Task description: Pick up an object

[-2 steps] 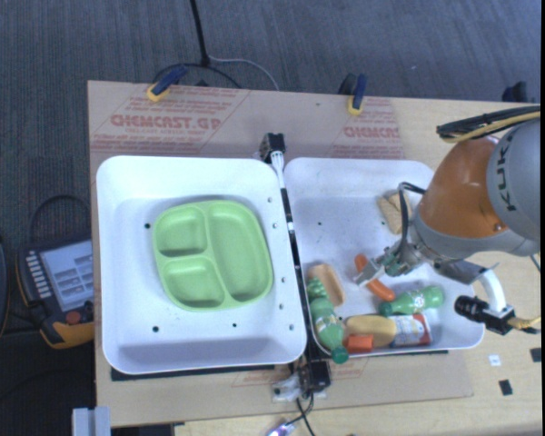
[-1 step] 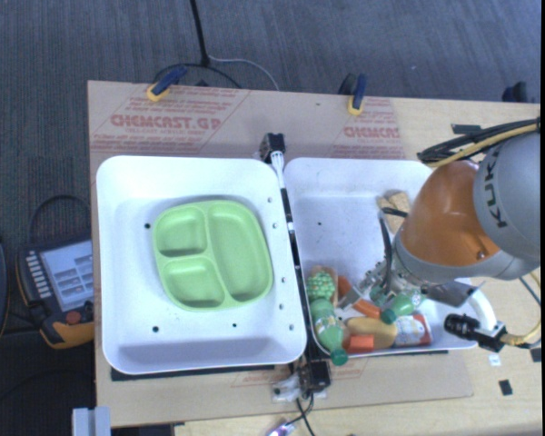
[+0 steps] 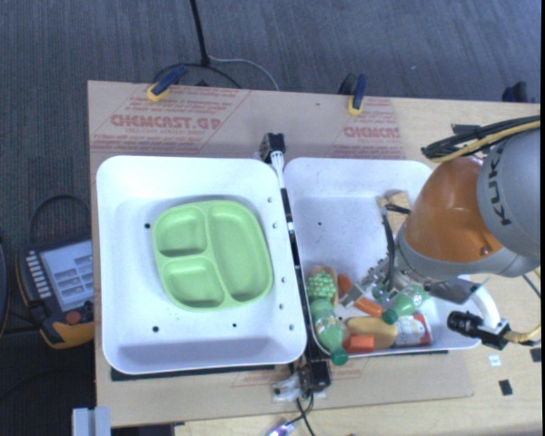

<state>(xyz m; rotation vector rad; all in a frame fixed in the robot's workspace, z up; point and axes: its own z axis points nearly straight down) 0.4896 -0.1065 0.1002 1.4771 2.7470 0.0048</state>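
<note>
Left bin (image 3: 109,243): holding one green divided plate (image 3: 213,254), lying flat near the middle, three compartments facing up.

Right bin (image 3: 345,175): holding a heap of small toy foods crowding its near edge. Items showing: a green bumpy piece (image 3: 321,285) at the left of the heap; an orange carrot-shaped piece (image 3: 367,305) lying with its long axis running left to right; an orange block (image 3: 360,342) beside a yellowish piece (image 3: 374,327); a packet with red print (image 3: 416,331) at the right end; a small green round piece (image 3: 339,358) sitting at the near rim.

Arm (image 3: 454,221): reaching in from the right, its orange band hanging over the right half of the right bin. Gripper (image 3: 386,284): pointing down into the heap, just above the carrot-shaped piece; whether it is wide or narrow cannot be told, and nothing is seen gripped.

Surroundings: two clamps (image 3: 166,82) sitting at the far edge of the bench; a handheld controller (image 3: 59,284) lying on the floor to the left
</note>
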